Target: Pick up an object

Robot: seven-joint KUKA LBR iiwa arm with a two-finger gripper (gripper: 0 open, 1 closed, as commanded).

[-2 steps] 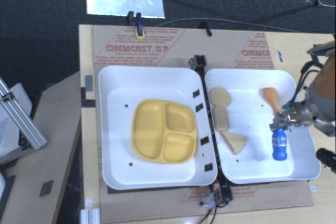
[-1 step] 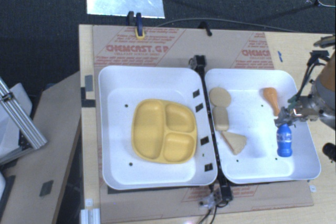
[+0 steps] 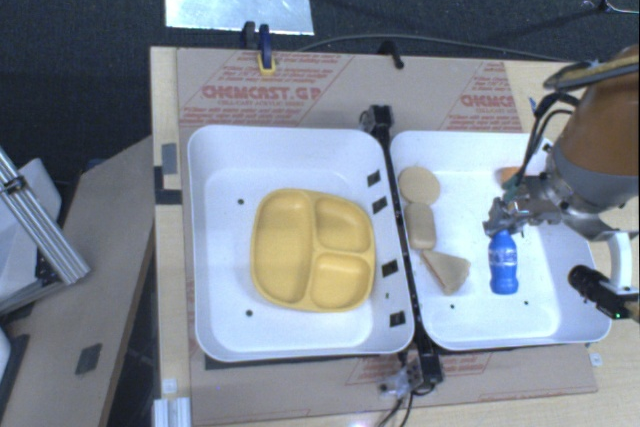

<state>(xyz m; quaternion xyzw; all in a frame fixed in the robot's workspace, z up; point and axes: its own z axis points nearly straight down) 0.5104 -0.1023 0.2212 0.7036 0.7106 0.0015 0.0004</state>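
Blue bottle [image 3: 503,265] stands approx upright in right bin [image 3: 575,320], right of centre. Tool [image 3: 511,218] sits directly over its cap, touching or nearly; can't tell its state. Left of bottle: three tan pieces, round [image 3: 419,183], oblong [image 3: 422,226], wedge [image 3: 447,269], near the divider. Orange item [image 3: 509,175] partly hidden behind arm. Left bin [image 3: 215,215] w/ yellow divided tray [image 3: 312,248]. Both bins on desk [image 3: 300,85].

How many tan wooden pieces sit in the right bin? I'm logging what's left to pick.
3: a round piece at the top, an oblong piece below it, and a wedge lowest. The arm could hide more.
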